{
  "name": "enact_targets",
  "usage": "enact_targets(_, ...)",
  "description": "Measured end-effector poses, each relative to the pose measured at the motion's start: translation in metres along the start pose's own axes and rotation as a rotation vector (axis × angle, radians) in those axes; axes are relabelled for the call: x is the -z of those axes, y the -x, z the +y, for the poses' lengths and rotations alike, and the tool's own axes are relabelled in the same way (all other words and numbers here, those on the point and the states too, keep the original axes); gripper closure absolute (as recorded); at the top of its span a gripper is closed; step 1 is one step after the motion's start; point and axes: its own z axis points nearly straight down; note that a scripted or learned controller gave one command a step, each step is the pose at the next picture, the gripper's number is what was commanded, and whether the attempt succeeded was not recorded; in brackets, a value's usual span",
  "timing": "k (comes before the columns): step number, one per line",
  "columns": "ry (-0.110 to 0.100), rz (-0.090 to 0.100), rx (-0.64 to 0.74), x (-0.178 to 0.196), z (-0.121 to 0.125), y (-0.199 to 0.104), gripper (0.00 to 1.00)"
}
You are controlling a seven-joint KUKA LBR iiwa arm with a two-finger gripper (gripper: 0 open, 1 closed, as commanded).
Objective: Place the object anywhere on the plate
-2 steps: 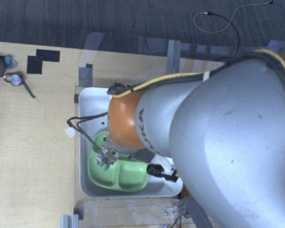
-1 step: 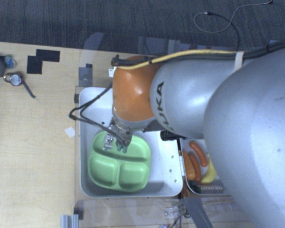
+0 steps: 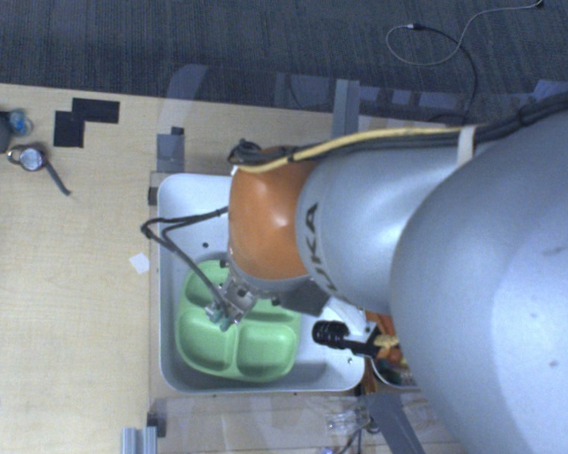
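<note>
Grey arm (image 3: 478,275) fills the right half, closest to the lens, and hides nearly everything on that side of the bench. Its orange band (image 3: 265,225) sits over the upper right part of the white bin (image 3: 178,194). Gripper (image 3: 227,311) points down below the band, over the upper middle of the green plate (image 3: 261,353), at or just above its surface; contact unclear. Whether the gripper is open or closed cannot be told at this size, nor whether it has hold of anything.

Plate is light green with divided compartments and lies flat in the lower half of the bin; its right top corner is covered by the wrist. The object to be placed cannot be picked out.

A thin black cable (image 3: 177,229) loops from the wrist out over the bin's left rim. At the arm's lower edge, right of the bin, a dark round thing (image 3: 391,372) with an orange bit beside it peeks out, mostly hidden, kind unclear.

Left bench: black tape patches (image 3: 83,121), a small round metal piece (image 3: 28,157) with a short stem, and a white paper scrap (image 3: 139,261), all well apart from the bin. Dark carpet at top carries a thin looped wire (image 3: 430,36).
</note>
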Motion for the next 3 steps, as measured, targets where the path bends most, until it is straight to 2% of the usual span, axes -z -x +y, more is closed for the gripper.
enact_targets(1,0.025,-0.006,-0.162,-0.055,0.005,0.003,1.00)
enact_targets(2,0.021,-0.001,-0.158,-0.056,0.005,0.000,0.00)
enact_targets(3,0.051,0.001,-0.271,-0.066,-0.009,0.051,0.00)
